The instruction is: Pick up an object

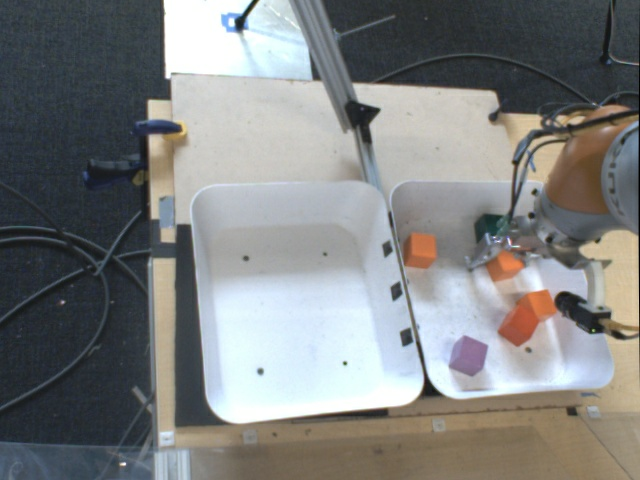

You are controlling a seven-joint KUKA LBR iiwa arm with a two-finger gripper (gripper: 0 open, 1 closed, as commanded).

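the gripper [497,251] sits low in the right bin [440,203], its metal fingers down around a small orange block [506,265] that lies on the bin floor near the middle right; whether the jaws are apart or pressed on the block cannot be told from this slanted view. that block is a matte, foam-like cube, bright orange, partly covered by the finger tips. just behind the gripper a dark green object [490,225] peeks out, its shape unclear. the same bin holds another orange cube [420,250] near the left wall, a larger elongated orange block [527,317] lying tilted toward the front right, and a purple cube [468,355] near the front edge, all well apart from one another. the left bin [290,200] is a smooth white plastic tray with rounded corners and a few small dark holes in its floor. both bins rest on a pale wooden bench [260,128], and the arm [590,173] shows its orange band with cables looping over it.
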